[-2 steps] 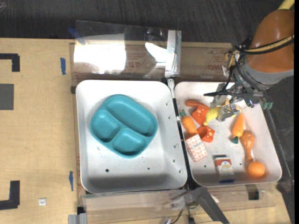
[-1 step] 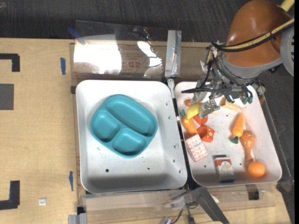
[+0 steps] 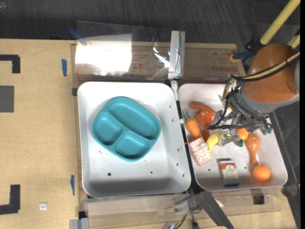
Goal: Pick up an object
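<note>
The counter (image 3: 38,142) is pale wood, marked with black tape corners (image 3: 13,63) at its left edge and short blue tape strips (image 3: 64,67) near the bins. Behind it the floor (image 3: 143,4) is dark grey carpet. A clear plastic sheet (image 3: 124,51) lies over brown cardboard (image 3: 205,61) along the back and catches a bright glare. A yellow pole (image 3: 283,15) slants across the upper right corner.

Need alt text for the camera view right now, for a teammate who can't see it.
The grey arm reaches down into the right bin, its gripper low among small orange and yellow toy foods. The left bin holds a teal divided plate.
</note>
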You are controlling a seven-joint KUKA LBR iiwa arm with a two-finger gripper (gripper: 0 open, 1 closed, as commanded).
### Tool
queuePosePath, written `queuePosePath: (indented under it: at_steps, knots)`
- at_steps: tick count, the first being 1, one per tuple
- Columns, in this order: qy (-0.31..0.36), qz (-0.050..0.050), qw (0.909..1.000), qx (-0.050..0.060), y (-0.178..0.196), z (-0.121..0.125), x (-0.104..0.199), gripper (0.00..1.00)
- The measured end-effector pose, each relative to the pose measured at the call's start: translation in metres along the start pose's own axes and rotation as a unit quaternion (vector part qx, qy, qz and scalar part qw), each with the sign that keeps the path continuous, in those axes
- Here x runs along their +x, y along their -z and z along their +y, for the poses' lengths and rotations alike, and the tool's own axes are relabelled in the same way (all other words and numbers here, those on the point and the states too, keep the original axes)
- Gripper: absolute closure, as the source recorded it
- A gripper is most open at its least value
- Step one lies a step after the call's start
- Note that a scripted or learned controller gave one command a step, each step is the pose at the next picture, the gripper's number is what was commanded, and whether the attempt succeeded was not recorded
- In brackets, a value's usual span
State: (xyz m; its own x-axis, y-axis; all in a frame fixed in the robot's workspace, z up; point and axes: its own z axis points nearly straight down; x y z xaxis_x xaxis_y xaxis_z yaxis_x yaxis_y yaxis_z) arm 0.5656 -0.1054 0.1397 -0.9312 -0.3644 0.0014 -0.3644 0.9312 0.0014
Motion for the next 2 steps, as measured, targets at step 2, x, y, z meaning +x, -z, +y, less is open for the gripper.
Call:
queuePosePath:
  at_steps: [2]
  knots:
    - [-0.152,-0.007,0.9883,0.001,0.112,0.049,-0.118,1.0]
